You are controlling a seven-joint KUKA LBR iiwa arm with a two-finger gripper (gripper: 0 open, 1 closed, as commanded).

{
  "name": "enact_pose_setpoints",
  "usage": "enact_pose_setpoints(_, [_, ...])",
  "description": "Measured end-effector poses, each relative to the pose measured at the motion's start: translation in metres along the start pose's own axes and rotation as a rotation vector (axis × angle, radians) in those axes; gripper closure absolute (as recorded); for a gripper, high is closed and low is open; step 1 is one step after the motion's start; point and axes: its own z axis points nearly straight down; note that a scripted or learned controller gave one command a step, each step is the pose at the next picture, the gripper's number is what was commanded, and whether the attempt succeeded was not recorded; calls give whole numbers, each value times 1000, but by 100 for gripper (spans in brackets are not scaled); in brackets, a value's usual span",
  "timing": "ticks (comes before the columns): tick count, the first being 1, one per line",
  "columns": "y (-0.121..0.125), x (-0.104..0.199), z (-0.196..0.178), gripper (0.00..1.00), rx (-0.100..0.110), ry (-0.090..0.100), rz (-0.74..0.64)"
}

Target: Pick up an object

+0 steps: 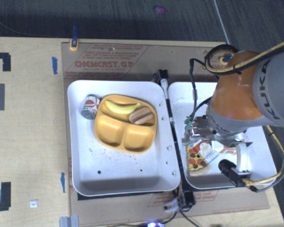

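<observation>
Yellow divided tray [124, 135] (banana [119, 108], sausage [141, 116]) beside can [89, 106]; pizza slice [199, 158] below hand [213, 137], grip unreadable.

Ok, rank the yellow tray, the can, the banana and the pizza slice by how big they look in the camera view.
1. Yellow tray, clearly largest.
2. Banana and pizza slice look alike; the arm hides part of the slice, so no ranking between them.
3. Can, smallest.
</observation>
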Motion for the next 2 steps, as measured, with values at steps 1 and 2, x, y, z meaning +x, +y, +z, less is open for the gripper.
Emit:
enact_pose_setpoints(1, [0, 0, 0, 0, 0, 0, 1])
enact_pose_setpoints(2, [2, -67, 24, 0, 6, 1, 3])
